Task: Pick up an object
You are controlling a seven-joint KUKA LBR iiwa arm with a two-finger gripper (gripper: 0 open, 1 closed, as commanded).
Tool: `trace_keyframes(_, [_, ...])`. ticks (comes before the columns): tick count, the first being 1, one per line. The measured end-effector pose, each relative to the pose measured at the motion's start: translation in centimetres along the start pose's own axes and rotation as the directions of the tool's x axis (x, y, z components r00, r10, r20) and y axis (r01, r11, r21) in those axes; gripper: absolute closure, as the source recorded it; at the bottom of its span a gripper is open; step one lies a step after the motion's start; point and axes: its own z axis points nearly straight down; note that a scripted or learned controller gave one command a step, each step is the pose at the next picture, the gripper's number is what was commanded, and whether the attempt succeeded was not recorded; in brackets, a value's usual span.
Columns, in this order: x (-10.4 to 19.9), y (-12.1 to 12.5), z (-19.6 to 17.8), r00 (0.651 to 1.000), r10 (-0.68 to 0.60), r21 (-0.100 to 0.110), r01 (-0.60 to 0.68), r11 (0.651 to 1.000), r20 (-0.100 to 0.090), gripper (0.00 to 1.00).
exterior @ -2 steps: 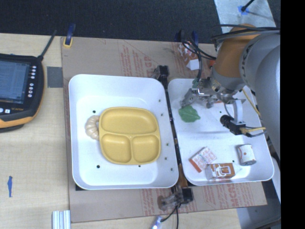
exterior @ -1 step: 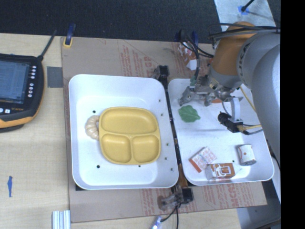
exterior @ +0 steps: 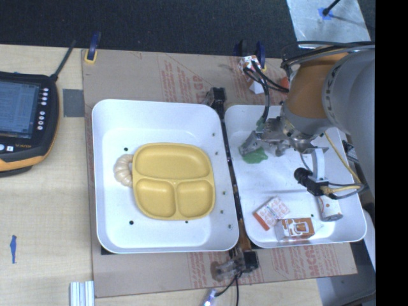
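Near edge of right bin [exterior: 357,234]: two flat packets lie against the front wall, a white-and-red one [exterior: 271,211] and beside it a brown-and-white one [exterior: 298,228]. A small white cylinder [exterior: 330,214] lies just to their right.

Left bin [exterior: 102,171]: a yellow three-compartment tray [exterior: 172,180] sits in the middle, with a pale, ridged, rounded object [exterior: 122,169] touching its left edge.

Task's thing: a small green object [exterior: 254,152] in the far left part of the right bin, near the wall shared with the left bin. What it is cannot be made out at this size.

Gripper [exterior: 271,139]: low over the far part of the right bin, under the orange-banded wrist. Its metal parts are right at the green object's upper right side, but whether they are spread or closed, and whether they grip anything, cannot be told from this angle.

Deciding relation: the green object lies to the gripper's lower left in the view, touching or nearly touching it, its longer side running roughly up-left to down-right. Judged from this, the pick looks aimed at that object, and the packets lie well apart from it.

Far surround: a handheld control pendant [exterior: 22,123] rests on the bench at far left.
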Motion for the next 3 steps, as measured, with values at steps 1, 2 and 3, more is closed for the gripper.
trace_keyframes(1, [-0.1,0.0,-1.0,1.0,-0.003,0.002,0.003,1.0,0.001,1.0])
trace_keyframes(2, [4.8,-5.1,-10.1,1.0,-0.003,-0.002,0.003,1.0,-0.001,1.0])
trace_keyframes(3, [11.2,-2.9,-10.0,1.0,-0.004,-0.001,0.004,1.0,0.0,1.0])
